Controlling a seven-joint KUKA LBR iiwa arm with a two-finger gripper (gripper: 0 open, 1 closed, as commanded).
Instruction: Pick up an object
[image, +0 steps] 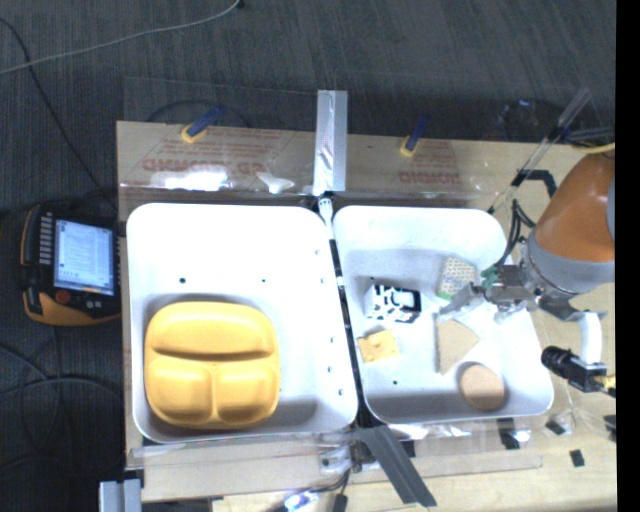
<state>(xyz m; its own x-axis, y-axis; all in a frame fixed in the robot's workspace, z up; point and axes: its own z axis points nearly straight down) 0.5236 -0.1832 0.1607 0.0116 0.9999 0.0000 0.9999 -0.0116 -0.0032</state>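
My gripper (458, 300) reaches in from the right over the right bin (420, 225), its tip just above the top corner of a flat tan cardboard piece (455, 345). A black-and-white patterned object (393, 300) lies to the left of the tip. Below that rests a small yellow chunk (377, 346). A round tan object (481, 386) sits near the bin's front right corner. A small pale mesh piece (457, 270) lies just behind the gripper. A large yellow moulded object (212, 362) fills the front of the left bin (225, 235).
The grey wrist with its orange band (588, 205) hangs over the right bin's right rim. A metal divider post (331, 140) stands between the bins at the back. A handheld screen (72, 262) lies left of the bench. Cables run at the right.
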